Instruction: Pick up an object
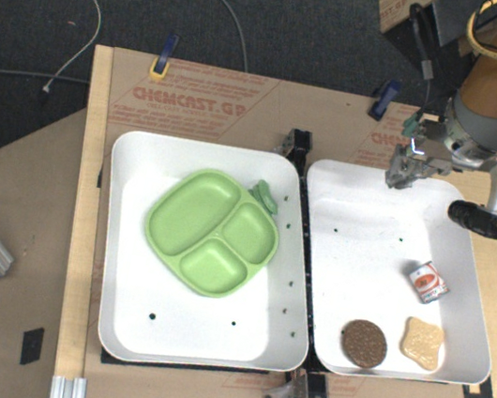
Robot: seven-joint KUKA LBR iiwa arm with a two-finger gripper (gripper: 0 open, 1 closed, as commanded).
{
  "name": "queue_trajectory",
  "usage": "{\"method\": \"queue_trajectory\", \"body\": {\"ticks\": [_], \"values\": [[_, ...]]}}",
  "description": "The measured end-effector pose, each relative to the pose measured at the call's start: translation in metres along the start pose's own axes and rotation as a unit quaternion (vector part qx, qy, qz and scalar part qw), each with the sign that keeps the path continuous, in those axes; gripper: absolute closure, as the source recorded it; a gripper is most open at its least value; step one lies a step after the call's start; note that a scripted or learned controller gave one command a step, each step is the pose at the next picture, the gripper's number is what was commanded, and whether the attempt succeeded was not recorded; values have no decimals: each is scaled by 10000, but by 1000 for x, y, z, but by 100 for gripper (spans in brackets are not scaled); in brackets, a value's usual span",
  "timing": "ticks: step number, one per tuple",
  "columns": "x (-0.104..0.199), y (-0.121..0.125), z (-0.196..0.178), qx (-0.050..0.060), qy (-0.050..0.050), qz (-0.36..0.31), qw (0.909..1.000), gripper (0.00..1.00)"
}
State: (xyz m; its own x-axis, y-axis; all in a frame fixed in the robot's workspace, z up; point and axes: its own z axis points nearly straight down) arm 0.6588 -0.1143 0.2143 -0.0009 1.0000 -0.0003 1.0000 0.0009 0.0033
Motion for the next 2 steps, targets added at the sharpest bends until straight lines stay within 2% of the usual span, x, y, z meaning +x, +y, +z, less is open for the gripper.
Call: {"method": "queue_trajectory", "body": {"ticks": [1, 2], "values": [[64, -10, -4, 28, 15, -24, 10000, 100], [114, -23, -14, 28, 13, -19, 10000, 100]]}}
